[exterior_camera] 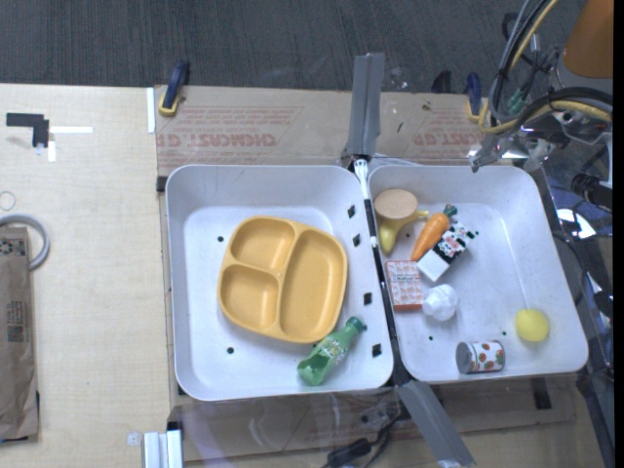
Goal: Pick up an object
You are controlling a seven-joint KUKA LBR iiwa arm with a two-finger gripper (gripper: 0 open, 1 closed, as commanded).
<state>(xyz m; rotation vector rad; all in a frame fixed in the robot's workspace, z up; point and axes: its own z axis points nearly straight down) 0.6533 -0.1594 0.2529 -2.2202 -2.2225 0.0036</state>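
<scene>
A: Logging the layout. The left bin [185, 291] is carrying a yellow divided plate [283, 279] at centre, with a green bottle [330, 352] lying on its side just below it, at the plate's lower right edge.

B: And the right bin [546, 261]?

A: The pickable clutter is sitting there: a carrot [429, 234], a red-and-white packet [404, 285], a white ball [441, 303], a yellow ball [532, 325] and a small can [481, 357] toppled near the lower rim. The balls and can are lying well apart from the rest, probably the easier grasps.

B: The claw?

A: The arm [590, 18] is hanging at the upper right of the frame among cables; I cannot tell the claw's state. Nothing is being held as far as I can see.
</scene>
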